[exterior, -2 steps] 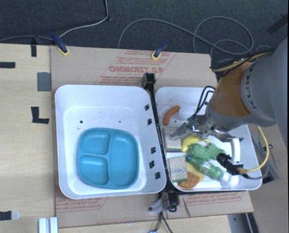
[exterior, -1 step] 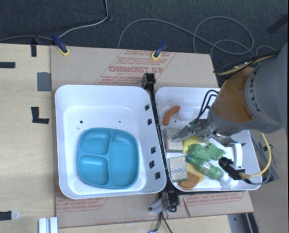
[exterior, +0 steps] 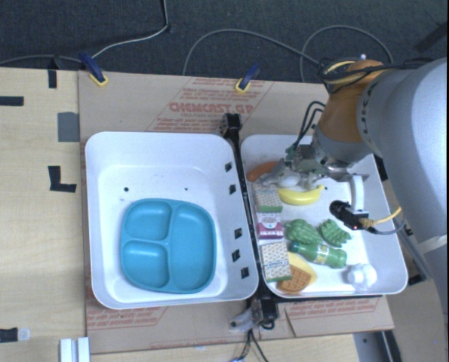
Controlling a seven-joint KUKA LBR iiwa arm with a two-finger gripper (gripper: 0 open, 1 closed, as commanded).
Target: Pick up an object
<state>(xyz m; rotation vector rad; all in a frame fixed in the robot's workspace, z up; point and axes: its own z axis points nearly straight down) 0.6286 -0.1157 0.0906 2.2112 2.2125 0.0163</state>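
Right white bin (exterior: 394, 266): hand (exterior: 299, 173), grip state unclear, just above yellow banana (exterior: 301, 196)

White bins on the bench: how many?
2. The left bin holds a blue divided plate. The right bin holds the toy food, with the gripper over its far end.
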